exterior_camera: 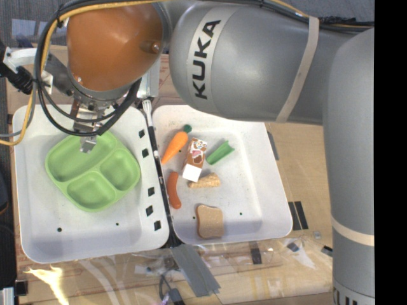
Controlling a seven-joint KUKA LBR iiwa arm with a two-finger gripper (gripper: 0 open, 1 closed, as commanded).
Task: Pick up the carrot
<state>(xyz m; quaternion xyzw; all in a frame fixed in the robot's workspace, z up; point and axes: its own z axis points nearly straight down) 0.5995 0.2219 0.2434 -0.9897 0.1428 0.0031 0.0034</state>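
The carrot (pixel 175 146), orange with a green tip, lies at a slant near the left wall of the right bin (pixel 261 170). My gripper (pixel 87 142) hangs over the left bin (pixel 38 227), above the far compartment of a green divided plate (pixel 95 170). It is well to the left of the carrot, across the wall between the bins. The arm's orange band and grey body cover the top of the view.
In the right bin lie a red sausage (pixel 173 189), a small carton (pixel 195 159), a green block (pixel 219 152), a pale wedge (pixel 205 182) and a slice of brown bread (pixel 209 221). The carton and sausage lie close to the carrot.
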